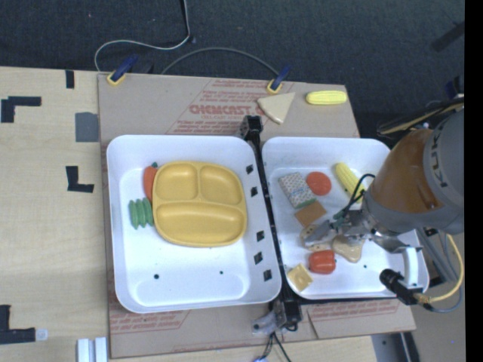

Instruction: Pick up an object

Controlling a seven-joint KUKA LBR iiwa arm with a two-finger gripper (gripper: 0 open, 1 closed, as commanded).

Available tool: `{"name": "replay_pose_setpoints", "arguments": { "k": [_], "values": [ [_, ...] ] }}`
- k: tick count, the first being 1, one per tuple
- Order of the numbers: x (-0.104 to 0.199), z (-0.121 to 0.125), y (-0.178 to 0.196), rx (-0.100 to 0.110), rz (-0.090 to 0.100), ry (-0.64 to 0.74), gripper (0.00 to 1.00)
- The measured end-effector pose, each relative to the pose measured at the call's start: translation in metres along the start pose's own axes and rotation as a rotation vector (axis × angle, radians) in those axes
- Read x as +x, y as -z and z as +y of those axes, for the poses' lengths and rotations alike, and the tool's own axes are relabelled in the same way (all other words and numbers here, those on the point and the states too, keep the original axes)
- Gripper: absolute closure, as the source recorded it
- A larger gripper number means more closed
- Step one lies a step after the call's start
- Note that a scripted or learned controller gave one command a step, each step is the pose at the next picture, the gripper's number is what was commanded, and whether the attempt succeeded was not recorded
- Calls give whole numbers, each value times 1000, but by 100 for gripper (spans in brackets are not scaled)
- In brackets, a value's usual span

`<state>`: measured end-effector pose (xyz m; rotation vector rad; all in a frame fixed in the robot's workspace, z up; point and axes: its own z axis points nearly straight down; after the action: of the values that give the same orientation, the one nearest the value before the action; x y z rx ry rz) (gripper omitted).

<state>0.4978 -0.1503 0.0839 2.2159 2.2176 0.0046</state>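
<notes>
My gripper (pixel 323 232) is low over the middle of the right bin (pixel 377 153), at the end of the grey arm with its orange band (pixel 404 176). Toy foods lie around it. A brown block (pixel 309 214) sits just up-left of it, and a beige piece (pixel 349 249) lies right beneath the wrist. A red piece (pixel 322 261) is just below it. Further up are a grey-green block (pixel 296 188), a red tomato (pixel 318 182) and a yellow corn piece (pixel 346 176). A yellow wedge (pixel 299 278) lies near the front wall.
The left bin (pixel 181 285) bears a yellow divided plate (pixel 200 203), with a green piece (pixel 139 213) and an orange piece (pixel 149 179) at its left. On the cardboard behind the bins lie a beige wedge (pixel 276 108) and a yellow corn (pixel 326 96).
</notes>
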Motion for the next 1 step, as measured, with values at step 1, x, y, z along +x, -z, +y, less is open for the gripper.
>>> {"name": "replay_pose_setpoints", "arguments": {
  "k": [1],
  "values": [
    [52, 56, 6, -5, -4, 3, 0]
  ]
}}
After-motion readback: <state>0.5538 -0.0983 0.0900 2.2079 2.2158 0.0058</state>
